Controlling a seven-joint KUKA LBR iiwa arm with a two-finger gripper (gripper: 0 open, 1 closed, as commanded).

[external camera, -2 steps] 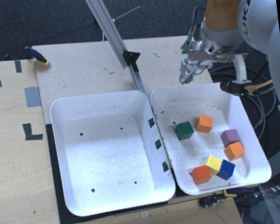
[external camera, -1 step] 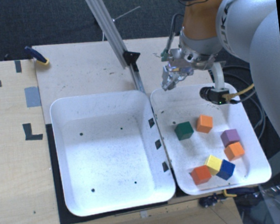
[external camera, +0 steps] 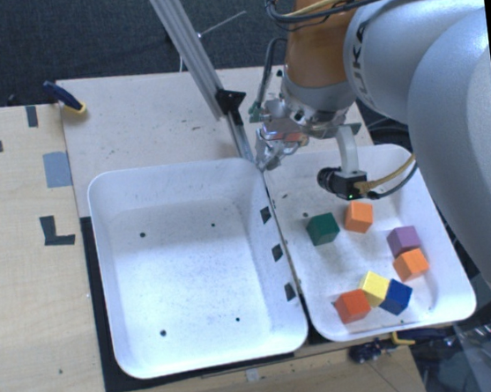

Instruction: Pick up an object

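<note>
The gripper [external camera: 269, 154] is poised at the far rim of the right bin [external camera: 433, 203]; its state cannot be told. No cube, such as the green cube [external camera: 322, 228], is yet lifted.

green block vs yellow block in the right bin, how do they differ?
Colour: the green block is dark green, the yellow block bright yellow.
Place: the green block lies in the upper part of the right bin, nearer the divider; the yellow block lies near the bottom edge.
Neighbours: the green block stands apart from the others; the yellow block is packed against a blue block and a red block.
Both are small cubes lying on the bin floor.
</note>
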